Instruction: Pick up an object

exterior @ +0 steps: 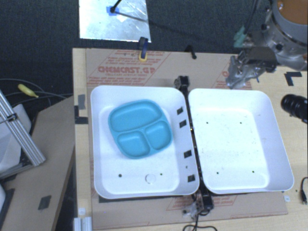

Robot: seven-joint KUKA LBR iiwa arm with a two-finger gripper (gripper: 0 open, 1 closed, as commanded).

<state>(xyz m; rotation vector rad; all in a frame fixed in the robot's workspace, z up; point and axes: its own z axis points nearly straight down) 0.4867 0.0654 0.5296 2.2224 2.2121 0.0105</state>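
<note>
I see the gripper (239,76) hovering beyond the right bin's (269,105) far edge; jaw state unclear. Blue divided tray (140,128) lies in the left bin (103,105).

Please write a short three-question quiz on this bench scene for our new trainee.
1. True or false: the blue divided plate lies in the left bin.
2. How many compartments does the plate have?
3. Where does the gripper hang? A) over the plate B) past the far edge of the right bin C) inside the left bin

Key: 1 true; 2 three; 3 B.
</note>
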